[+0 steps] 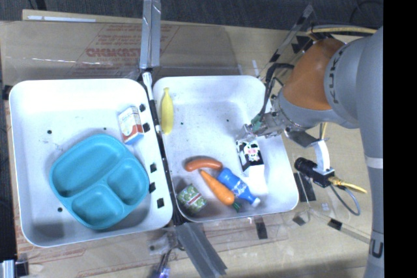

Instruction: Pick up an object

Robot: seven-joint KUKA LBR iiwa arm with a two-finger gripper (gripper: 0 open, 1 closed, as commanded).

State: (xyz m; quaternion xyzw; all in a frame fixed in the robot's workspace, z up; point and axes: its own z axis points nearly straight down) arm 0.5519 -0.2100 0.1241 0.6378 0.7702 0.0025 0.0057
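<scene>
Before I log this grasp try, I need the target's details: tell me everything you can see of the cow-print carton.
The cow-print carton is a small white box with black patches, seemingly printed card. It lies in the right bin near its right wall, its lower end by the blue bottle. The gripper sits just above its upper end; no grip is visible.

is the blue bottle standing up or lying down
Lying down: the blue bottle rests on its side on the right bin floor, beside the carrot.
</scene>
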